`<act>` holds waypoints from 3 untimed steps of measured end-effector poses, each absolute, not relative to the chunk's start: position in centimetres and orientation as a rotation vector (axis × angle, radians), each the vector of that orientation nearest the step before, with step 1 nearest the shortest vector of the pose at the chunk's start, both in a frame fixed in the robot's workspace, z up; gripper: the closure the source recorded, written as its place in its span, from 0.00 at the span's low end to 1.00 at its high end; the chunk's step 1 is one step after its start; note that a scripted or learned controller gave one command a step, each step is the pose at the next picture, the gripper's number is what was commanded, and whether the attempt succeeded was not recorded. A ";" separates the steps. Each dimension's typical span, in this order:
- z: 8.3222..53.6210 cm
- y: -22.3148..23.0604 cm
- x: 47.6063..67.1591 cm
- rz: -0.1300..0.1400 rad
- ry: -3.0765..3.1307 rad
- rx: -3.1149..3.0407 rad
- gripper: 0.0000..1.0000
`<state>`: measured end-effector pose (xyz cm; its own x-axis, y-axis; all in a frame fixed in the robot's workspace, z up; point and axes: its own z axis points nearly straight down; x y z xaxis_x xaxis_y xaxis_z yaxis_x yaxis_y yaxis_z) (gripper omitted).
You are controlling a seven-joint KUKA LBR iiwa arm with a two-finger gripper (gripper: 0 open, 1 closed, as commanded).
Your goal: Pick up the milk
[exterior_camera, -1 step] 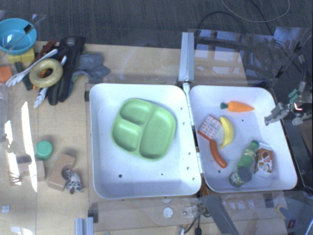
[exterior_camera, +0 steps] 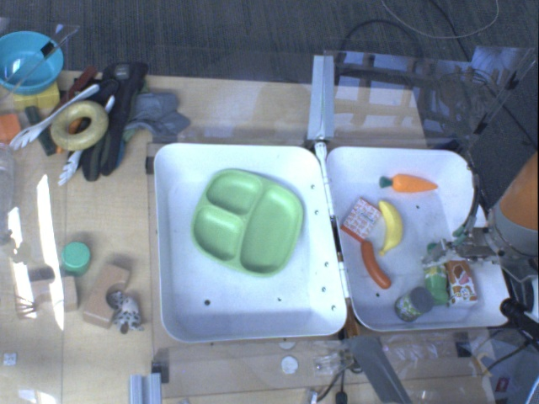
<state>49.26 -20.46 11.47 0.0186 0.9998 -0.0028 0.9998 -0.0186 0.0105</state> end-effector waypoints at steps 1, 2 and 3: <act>13.3 -20.7 49.8 0.021 2.182 2.222 1.00; 9.8 -18.7 49.3 0.010 2.288 2.135 1.00; 9.7 -18.7 49.2 0.009 2.290 2.136 0.00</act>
<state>49.22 -18.72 9.72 -0.0694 0.9976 -0.0037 0.9975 0.0695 0.0114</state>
